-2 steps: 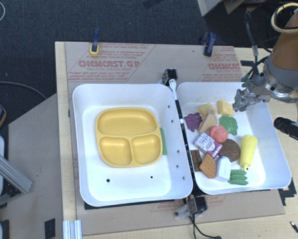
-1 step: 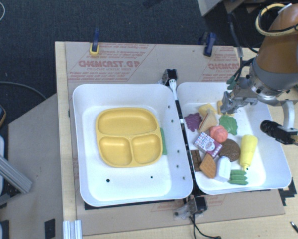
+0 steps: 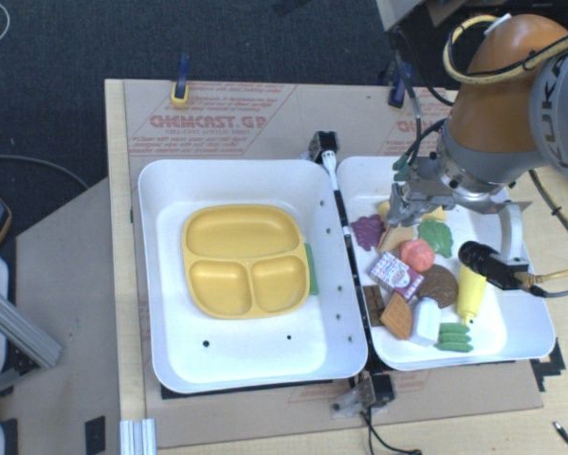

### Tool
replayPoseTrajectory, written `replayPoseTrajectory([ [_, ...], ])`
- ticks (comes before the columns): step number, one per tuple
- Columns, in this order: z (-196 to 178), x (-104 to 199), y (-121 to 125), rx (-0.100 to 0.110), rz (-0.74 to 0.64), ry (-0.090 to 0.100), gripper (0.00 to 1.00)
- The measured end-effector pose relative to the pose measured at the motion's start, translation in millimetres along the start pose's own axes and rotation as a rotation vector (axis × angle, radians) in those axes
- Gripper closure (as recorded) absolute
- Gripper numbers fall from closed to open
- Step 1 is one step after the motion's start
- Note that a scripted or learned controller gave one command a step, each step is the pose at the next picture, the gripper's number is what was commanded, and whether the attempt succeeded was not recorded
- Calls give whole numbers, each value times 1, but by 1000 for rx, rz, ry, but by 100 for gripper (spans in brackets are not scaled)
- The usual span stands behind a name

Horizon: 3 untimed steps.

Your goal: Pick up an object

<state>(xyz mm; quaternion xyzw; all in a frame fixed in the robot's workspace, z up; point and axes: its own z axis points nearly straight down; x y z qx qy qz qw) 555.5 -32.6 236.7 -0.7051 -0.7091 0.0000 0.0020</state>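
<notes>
Your pincer (image 3: 404, 218) hangs low over the far left part of the right bin (image 3: 530, 335), just above the pile of toy food, and you cannot tell from this slanted view whether it is spread or closed, nor whether anything sits in it. The things to choose from all lie in that right bin: a purple grape bunch (image 3: 367, 229) by the divider, a red-pink round fruit (image 3: 416, 254) just below the pincer, a green leafy piece (image 3: 437, 236) beside it, a small printed packet (image 3: 393, 272), a brown round cookie (image 3: 441, 286), a tan cracker (image 3: 396, 316), a yellow bottle (image 3: 470, 293) and a green bean pod (image 3: 454, 338) at the near edge. The left bin (image 3: 160, 282) carries a yellow divided plate (image 3: 246, 259), well apart from the arm. Judge these as light, hard plastic pieces, likely smooth and apt to slip or roll; the round fruit would probably squirt sideways unless you close across its middle. The packet or the cracker, being flat-sided, would likely sit steadier between the fingers if taken across opposite edges. They crowd and touch one another, so expect neighbours to shift as you come down.
</notes>
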Motion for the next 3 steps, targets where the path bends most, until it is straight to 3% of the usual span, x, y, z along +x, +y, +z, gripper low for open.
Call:
replayPoseTrajectory([
  [1, 14, 52, -20, 1, 2, -1, 100],
  [2, 6, 111, -25, -5, -1, -1, 100],
  [3, 14, 98, -39, 2, 7, -3, 100],
])
